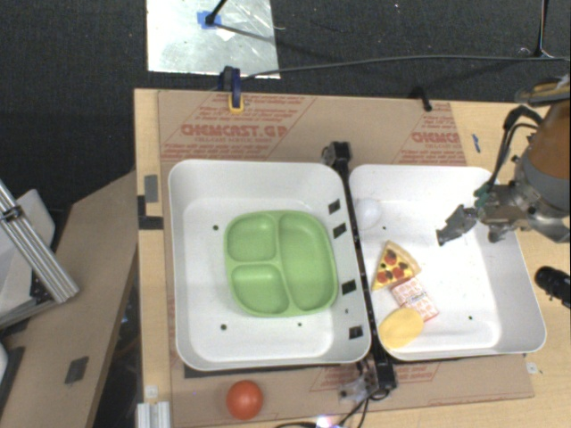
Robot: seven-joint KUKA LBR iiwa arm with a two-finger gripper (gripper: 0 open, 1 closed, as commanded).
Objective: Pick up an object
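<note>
The left shallow white plastic bin point(192, 266) carries a pale green divided plate point(280, 262), three compartments, lying flat near its middle. The right white bin point(522, 319) has the grey arm point(544, 185) reaching in over its far right side — the dark two-finger gripper point(451, 228) hangs above bare bin floor with nothing between its fingers; how wide they stand, I cannot tell. Near the dividing wall lie a toy pizza slice point(393, 265), a pink-and-white patterned packet point(417, 298) and a yellow rounded lump point(401, 327), close together. An orange-red ball point(244, 399) sits outside the bins.
</note>
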